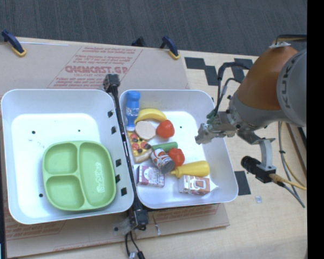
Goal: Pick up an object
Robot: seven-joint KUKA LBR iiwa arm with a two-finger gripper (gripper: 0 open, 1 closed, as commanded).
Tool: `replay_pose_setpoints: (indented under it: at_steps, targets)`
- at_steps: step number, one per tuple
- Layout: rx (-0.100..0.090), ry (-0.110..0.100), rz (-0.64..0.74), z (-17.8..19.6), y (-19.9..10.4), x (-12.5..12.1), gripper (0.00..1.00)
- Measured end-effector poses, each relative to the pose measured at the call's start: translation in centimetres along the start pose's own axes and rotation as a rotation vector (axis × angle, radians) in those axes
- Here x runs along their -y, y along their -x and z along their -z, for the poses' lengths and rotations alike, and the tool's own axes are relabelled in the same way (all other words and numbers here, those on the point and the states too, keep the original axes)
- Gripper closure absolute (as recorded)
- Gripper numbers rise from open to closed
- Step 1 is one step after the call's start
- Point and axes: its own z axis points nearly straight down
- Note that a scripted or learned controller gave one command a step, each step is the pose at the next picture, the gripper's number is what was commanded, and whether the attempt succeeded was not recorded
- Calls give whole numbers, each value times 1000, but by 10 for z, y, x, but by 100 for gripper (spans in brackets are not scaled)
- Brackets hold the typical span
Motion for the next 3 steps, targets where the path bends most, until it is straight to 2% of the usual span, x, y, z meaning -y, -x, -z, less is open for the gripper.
replay_pose_setpoints:
  at_steps: [1, 2, 3]
  targets:
    - [-1, 1, 0, 0, -1, 0, 0]
    - [-3, -2, 0, -108, 23, 35, 0]
    - [-2, -1, 7, -97, 23, 33, 100]
